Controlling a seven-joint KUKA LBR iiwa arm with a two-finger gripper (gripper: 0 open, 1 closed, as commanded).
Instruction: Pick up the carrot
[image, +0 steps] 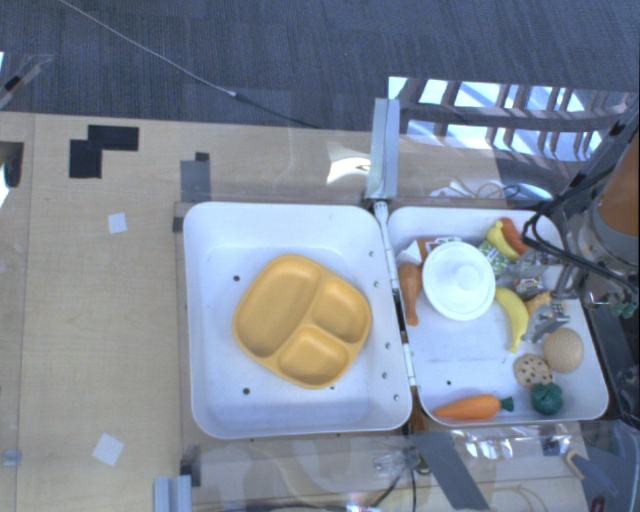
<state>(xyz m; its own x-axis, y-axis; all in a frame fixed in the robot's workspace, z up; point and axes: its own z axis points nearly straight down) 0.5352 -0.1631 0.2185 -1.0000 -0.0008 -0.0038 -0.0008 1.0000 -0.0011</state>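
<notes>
Camera view: we log the carrot lying flat at the right bin's near edge, end effector seemingly above the bin, grip state unreadable.

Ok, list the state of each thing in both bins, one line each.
Yellow tray: upright, in the left bin.
Carrot: lying flat at the right bin's front edge, not held.
White lid: lying flat.
Banana: lying flat.
Cookie: lying flat.
Egg: resting beside the cookie.
Broccoli: in the front right corner.
</notes>
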